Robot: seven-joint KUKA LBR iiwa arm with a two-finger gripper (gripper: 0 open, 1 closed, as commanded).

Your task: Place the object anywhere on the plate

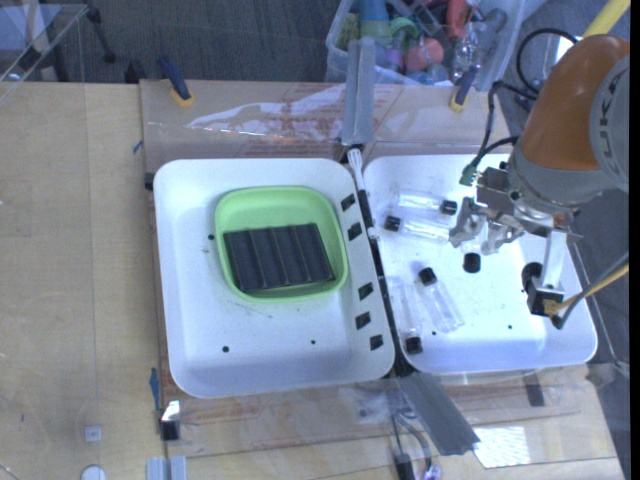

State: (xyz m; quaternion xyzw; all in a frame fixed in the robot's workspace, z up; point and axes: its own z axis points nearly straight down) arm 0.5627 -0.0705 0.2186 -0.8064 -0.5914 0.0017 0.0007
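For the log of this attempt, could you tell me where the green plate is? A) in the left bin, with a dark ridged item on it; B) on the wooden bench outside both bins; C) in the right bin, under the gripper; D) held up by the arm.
A: the green plate sits in the left bin with a dark ridged item on it, while the gripper is above the right bin.
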